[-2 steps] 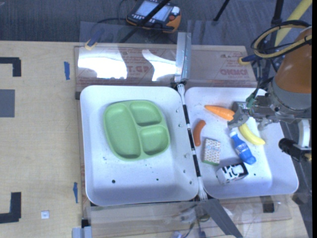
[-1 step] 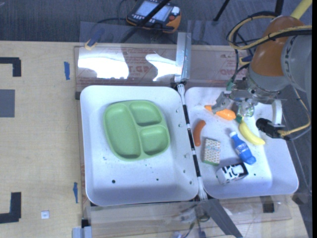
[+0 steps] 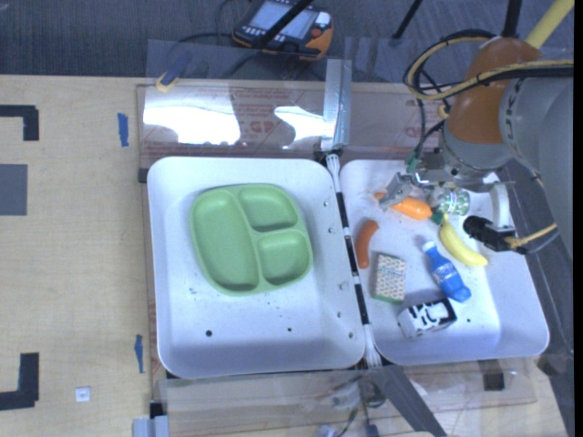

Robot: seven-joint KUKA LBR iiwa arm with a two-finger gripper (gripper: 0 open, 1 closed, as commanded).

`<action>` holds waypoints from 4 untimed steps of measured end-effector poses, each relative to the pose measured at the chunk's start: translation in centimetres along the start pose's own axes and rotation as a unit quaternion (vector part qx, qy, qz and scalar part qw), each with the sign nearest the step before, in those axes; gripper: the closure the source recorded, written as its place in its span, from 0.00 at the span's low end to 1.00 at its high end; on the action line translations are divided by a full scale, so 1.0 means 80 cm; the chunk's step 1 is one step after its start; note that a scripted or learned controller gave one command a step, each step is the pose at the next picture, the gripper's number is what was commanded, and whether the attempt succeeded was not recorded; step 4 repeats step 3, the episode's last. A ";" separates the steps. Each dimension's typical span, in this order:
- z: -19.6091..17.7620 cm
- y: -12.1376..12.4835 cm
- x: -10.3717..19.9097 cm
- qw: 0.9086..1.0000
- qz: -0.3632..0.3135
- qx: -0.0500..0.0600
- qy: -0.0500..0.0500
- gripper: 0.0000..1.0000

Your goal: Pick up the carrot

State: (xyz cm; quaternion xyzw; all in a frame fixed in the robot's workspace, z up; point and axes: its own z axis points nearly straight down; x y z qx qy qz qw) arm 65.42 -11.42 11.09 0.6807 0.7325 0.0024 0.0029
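Now, where the carrot is: the carrot (image 3: 413, 209) lies in the far part of the right bin (image 3: 519, 330), on the white floor, just under the pincer (image 3: 407, 187).
Pincer: it hangs right over the carrot's far side; I cannot tell if it is open or closed, because the metal parts blur together from up here.
Carrot's long line: it runs left to right, and tips just a little.
Carrot's ends: I cannot tell which end is the thin one; it looks short and round.
Close friends: the banana (image 3: 462, 245) is just to the right and nearer, and a small clear round thing (image 3: 455, 201) sits right beside the carrot on its right.
Also orange: a long reddish-orange thing (image 3: 365, 242) lies by the left wall of the same bin, standing near-to-far.
What may go wrong: the pincer may bump the clear thing or the banana, since they crowd the carrot.
Another slip: the carrot is round and smooth, so it may roll or pop out if it is squeezed off its middle.
Mix-up: the arm (image 3: 537, 116) may go for the other orange thing by mistake.
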 end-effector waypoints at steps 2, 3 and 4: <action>0.019 -0.010 -0.011 0.999 0.044 0.006 0.001 1.00; -0.093 -0.074 0.051 0.999 -0.042 0.004 0.001 1.00; -0.093 -0.074 0.051 0.999 -0.042 0.004 0.001 1.00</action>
